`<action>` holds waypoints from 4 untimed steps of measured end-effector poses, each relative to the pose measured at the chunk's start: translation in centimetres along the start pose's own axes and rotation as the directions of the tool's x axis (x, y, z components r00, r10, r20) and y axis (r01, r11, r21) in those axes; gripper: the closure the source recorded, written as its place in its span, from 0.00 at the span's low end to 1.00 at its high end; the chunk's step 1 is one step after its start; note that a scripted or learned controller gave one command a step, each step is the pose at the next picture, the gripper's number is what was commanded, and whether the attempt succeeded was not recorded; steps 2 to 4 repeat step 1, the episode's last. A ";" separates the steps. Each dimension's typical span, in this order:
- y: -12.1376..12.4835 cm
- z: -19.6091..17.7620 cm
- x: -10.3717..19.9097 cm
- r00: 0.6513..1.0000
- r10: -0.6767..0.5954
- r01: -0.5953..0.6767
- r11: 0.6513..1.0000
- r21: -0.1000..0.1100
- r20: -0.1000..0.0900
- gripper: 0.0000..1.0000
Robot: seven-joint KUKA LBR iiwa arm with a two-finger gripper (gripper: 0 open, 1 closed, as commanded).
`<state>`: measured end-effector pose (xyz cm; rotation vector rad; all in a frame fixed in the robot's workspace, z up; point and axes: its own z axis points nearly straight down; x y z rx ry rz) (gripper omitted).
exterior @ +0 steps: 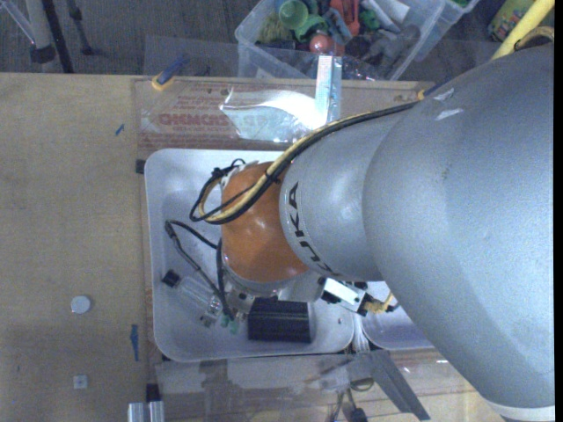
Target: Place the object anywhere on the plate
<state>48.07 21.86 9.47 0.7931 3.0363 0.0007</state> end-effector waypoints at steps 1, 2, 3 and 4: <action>-2.0 -12.6 -3.6 0.991 -0.135 0.135 0.991 -0.001 -0.002 1.00; -2.0 -12.6 -3.6 0.991 -0.135 0.135 0.991 -0.001 -0.002 1.00; -2.0 -12.6 -3.6 0.991 -0.135 0.135 0.991 -0.001 -0.002 1.00; -2.0 -12.6 -3.6 0.991 -0.135 0.135 0.991 -0.001 -0.002 1.00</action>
